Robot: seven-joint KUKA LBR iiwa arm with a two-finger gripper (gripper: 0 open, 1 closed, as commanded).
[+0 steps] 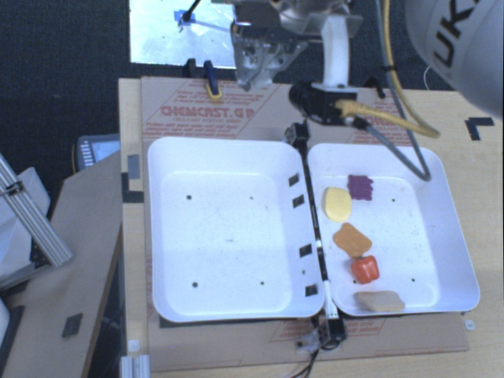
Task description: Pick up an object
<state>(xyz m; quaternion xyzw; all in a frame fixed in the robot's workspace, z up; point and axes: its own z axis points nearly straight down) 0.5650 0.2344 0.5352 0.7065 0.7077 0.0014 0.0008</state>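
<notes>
Candidate objects lie in the right bin [441,211], all below and to the right of the gripper [253,75]: a purple piece [360,186], a yellow piece [338,204] touching it, an orange piece [352,239], a red piece [365,269] and a tan piece [379,300] nearest the front rim. The gripper hangs high above the bench, beyond the far rim of the left bin [220,235], with nothing between its fingers; whether they are spread cannot be told. Judged step: pre-approach. The next move calls for traversing rightward over one piece, then descending.
</notes>
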